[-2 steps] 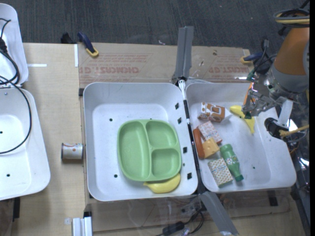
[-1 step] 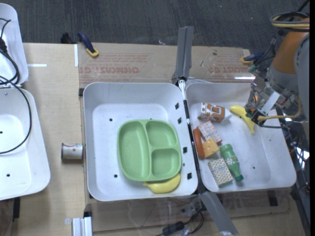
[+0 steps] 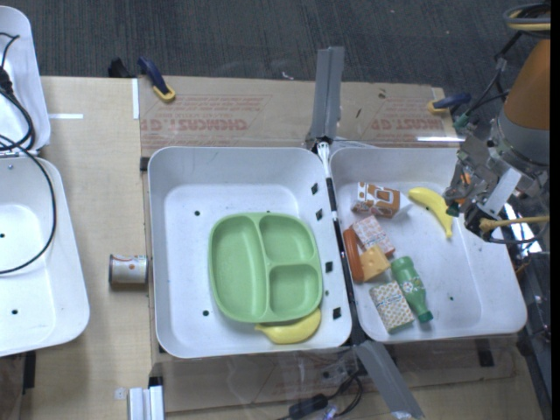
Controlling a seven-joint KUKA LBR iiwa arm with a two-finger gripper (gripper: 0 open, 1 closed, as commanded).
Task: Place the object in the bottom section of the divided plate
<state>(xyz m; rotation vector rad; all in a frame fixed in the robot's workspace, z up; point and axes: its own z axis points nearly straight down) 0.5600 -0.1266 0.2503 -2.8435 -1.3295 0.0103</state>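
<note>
A light green divided plate (image 3: 265, 266) lies in the left bin (image 3: 175, 191), with one long section on its left and two smaller ones on its right. A yellow banana-shaped piece (image 3: 290, 329) pokes out from under the plate's near edge. In the right bin (image 3: 490, 296) lie a yellow banana (image 3: 433, 205), a brown and white carton (image 3: 378, 199), a pink packet (image 3: 371, 232), an orange block (image 3: 374, 263), a green bottle (image 3: 411, 289) and a patterned box (image 3: 390, 306). My gripper (image 3: 472, 197) hangs over the right bin's far right side, just right of the banana.
A grey divider post (image 3: 328, 94) stands between the bins at the back. A small can (image 3: 129, 269) lies on the bench left of the left bin. White tubs with a black cable (image 3: 26, 226) sit at the far left. Blue clamps (image 3: 156, 79) hold the cardboard behind.
</note>
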